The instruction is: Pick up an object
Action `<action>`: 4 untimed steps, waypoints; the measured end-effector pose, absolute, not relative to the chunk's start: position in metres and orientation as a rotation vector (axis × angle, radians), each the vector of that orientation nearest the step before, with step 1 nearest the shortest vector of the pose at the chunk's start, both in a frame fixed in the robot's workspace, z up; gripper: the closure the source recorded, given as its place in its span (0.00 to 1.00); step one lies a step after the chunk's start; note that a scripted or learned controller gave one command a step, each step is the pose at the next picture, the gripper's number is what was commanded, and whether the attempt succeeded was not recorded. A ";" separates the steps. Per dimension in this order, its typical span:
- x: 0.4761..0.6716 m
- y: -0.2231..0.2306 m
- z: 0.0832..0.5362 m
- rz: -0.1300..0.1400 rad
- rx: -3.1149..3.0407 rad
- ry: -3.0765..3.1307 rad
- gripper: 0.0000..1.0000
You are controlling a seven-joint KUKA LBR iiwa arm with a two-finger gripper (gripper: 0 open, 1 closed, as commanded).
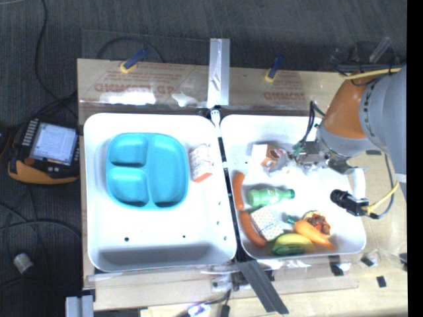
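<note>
1. Reaching in from the right, the arm (370,111) has its jaws end low over the upper part of the right bin (344,246), and I read this as the approach step of a pick, with nothing lifted yet.
2. The gripper (285,157) sits just beside a small white and brown packet (272,154) near the bin's top middle; whether they touch I cannot make out.
3. I cannot tell if the jaws are open or closed, since the wrist and cabling blur that spot.
4. Candidate things lie below it: a green bottle (268,195) on its side, a long orange sausage-like piece (239,185) along the left wall, a patterned packet (266,222), a banana (291,240), and a carrot (310,231) near the bottom right.
5. The left bin (99,243) carries a blue divided plate (147,170) and a small orange and white tube (201,162) by its right wall.
6. My judgement is that the next move calls for settling straight down onto the packet, closing squarely, then lifting slowly; the crowded toys nearby could get nudged.
</note>
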State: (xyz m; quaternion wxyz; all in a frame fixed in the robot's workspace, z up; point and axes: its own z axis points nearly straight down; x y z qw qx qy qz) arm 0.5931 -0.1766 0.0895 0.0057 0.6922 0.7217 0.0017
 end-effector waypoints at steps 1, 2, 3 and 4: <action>0.629 -0.151 0.089 -0.054 2.662 1.704 0.00; 0.556 -0.208 0.138 -0.008 2.821 1.387 0.00; 0.555 -0.208 0.146 -0.015 2.821 1.390 1.00; 0.555 -0.208 0.146 -0.015 2.820 1.390 0.00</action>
